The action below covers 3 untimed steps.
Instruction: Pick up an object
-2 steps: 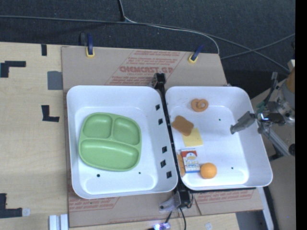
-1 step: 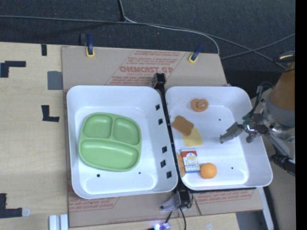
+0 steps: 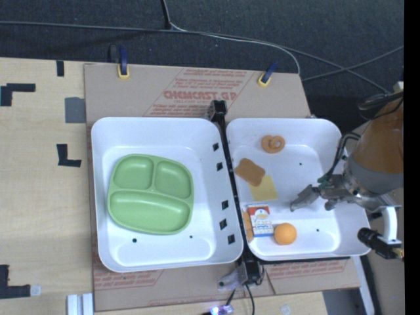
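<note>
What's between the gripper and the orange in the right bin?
Nothing visible. The gripper hangs over the right bin, and the orange lies lower left of it in the camera view across bare bin floor. The small carton sits just left of the orange, off that line.

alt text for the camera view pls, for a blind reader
A grey robot arm's gripper hangs open over the right white bin, which holds a donut, brown slice, yellow slice, small box and orange. The left bin holds a green divided plate.
</note>
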Each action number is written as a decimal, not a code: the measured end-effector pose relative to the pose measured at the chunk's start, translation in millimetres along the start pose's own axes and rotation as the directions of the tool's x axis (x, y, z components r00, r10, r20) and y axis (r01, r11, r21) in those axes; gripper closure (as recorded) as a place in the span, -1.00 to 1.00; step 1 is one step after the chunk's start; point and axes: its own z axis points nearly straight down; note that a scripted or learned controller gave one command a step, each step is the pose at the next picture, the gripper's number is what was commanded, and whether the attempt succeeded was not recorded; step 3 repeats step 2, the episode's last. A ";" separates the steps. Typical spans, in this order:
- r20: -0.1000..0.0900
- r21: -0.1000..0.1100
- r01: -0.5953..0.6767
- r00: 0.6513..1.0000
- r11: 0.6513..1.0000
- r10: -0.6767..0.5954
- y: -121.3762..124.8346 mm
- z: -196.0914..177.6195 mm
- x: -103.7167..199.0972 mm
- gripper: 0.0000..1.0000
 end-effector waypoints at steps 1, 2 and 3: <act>0.002 -0.004 0.001 1.000 1.000 -0.001 -0.5 53.6 0.7 -1.00; 0.002 -0.006 0.001 1.000 1.000 -0.001 0.1 40.7 0.8 1.00; 0.002 -0.006 0.001 1.000 1.000 -0.001 0.1 40.7 0.8 1.00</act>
